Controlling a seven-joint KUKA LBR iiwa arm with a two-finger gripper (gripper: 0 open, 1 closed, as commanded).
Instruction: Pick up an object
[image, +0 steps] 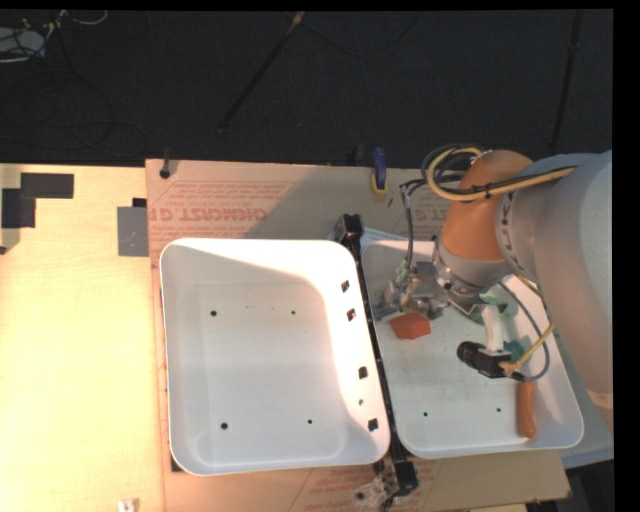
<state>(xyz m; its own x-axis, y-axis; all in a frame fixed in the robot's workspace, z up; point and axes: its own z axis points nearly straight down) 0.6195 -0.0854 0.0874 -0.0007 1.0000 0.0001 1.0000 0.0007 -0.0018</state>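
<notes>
Nearest, a slim orange stick (525, 408) lies by the right wall of the right-hand shallow white plastic bin (560, 440), its long axis running near to far. Further in, a small red-orange rectangular block (410, 326) lies flat on that bin's floor, its longer side running left to right, with the metal gripper (408, 297) just beyond it; whether the gripper is open or closed cannot be told. Both bins sit on brown cardboard (250, 205) over the pale wooden counter (70, 350), with darkness behind.
</notes>
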